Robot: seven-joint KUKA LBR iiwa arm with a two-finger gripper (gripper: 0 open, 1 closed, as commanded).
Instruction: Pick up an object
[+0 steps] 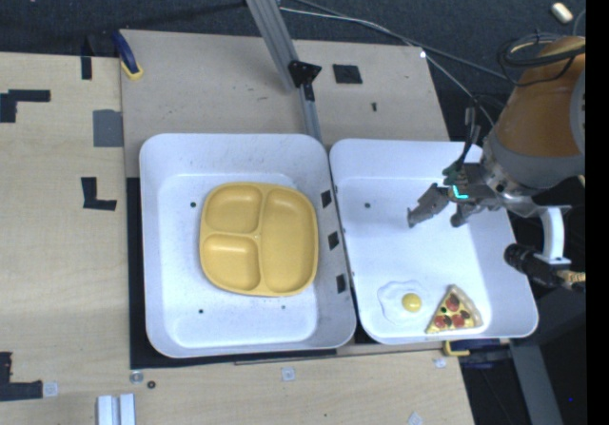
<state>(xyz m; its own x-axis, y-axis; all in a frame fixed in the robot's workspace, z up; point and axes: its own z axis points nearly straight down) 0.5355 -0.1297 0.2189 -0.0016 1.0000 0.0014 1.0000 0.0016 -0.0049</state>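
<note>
In the right bin [381, 176], a fried egg [403, 300] and a pizza slice [454, 311] lie side by side near the front edge. My gripper [439, 211] hangs over the bin's middle right, above and behind both toys. Its two dark fingers [423, 209] are spread apart with nothing between them. The orange band of the arm [542, 119] rises at the right edge.
A yellow divided plate [258, 237] lies in the left bin [171, 166]. A grey metal pole [276, 24] slants down from the top to the gap between the bins. Cables run across the dark floor behind the bench.
</note>
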